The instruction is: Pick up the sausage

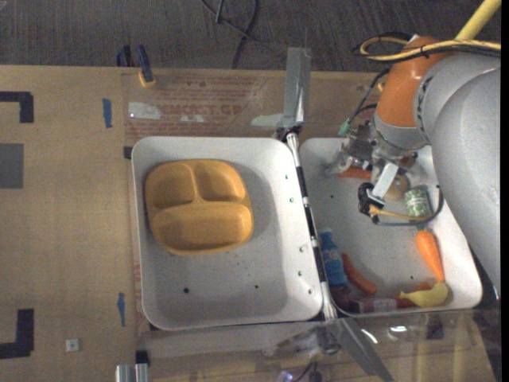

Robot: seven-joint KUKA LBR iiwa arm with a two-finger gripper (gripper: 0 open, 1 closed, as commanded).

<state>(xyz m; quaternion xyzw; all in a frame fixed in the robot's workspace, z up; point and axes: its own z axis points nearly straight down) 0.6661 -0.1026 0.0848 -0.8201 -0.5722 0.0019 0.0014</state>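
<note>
The sausage [359,275], a short reddish-orange link, lies near the front left of the right bin [382,241], beside a blue packet [328,249]. My gripper [351,158] hangs low over the back left corner of that bin, well behind the sausage and apart from it. A small reddish thing [351,173] shows just under the gripper; I cannot make out what it is.
A carrot [429,253], a yellow banana-like piece [426,295], a green can [415,203] and a red box [375,304] also lie in the right bin. The left bin [231,293] holds an orange divided plate [199,205].
</note>
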